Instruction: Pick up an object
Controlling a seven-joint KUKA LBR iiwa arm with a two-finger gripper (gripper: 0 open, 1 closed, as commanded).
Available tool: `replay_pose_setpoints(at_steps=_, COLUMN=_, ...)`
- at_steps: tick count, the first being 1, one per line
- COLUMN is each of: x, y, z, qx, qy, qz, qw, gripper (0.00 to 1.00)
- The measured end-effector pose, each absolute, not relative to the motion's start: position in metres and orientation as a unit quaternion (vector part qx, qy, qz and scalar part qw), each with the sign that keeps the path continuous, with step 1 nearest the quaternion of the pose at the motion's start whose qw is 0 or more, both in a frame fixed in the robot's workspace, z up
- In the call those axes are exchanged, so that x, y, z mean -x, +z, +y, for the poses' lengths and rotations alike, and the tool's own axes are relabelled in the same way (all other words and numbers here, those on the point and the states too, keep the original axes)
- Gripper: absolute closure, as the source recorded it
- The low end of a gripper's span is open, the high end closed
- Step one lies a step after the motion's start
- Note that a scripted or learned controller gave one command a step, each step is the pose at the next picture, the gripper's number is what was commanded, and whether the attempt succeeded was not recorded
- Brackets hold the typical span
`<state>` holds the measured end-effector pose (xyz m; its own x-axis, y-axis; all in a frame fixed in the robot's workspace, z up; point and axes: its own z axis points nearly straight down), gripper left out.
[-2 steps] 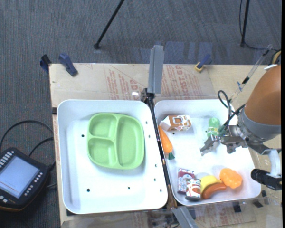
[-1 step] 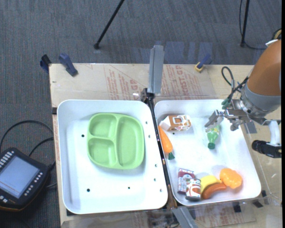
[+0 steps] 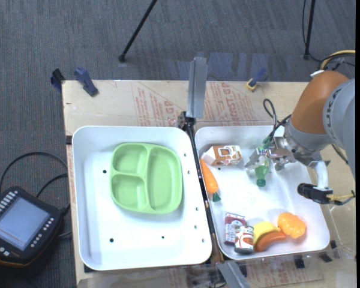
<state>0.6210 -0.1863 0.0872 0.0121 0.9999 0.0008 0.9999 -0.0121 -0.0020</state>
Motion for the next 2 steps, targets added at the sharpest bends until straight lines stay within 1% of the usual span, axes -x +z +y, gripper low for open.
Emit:
replay_pose_setpoints(at_steps=1, x=-0.6213, y=0.0967, z=-0.1855, qx=0.711, qy=0.0006, qz=-0.703, qw=0.002, gripper=1.00)
replay_pose_setpoints(at_steps=2, x=-0.6211, y=0.1059, z=-0.1860, qx=0.711, qy=0.0005, qz=-0.703, qw=0.003, gripper=1.00)
